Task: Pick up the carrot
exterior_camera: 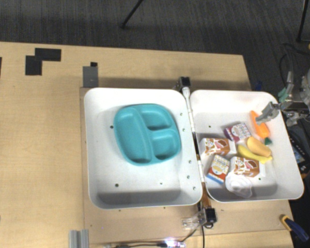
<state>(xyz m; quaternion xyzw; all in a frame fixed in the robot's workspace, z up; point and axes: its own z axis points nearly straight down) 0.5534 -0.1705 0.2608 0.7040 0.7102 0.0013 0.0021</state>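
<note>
Arm at the right edge — gripper low

The gripper (pixel 271 110) reaches in from the right, its grey fingers pointing left and slightly down — wrist and cabling bunched behind it at the frame's edge.

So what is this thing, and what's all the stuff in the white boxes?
It's a robot arm seen from one camera fixed above a wooden bench, looking down. The arm comes in from the right of the picture, and its hand is right over the orange carrot, the thing it should pick up. I can't tell whether it has grabbed it. The carrot lies in the right bin next to a yellow banana, some little food packets and a white cup-like thing. The left bin holds a blue-green tray with sections.
</note>
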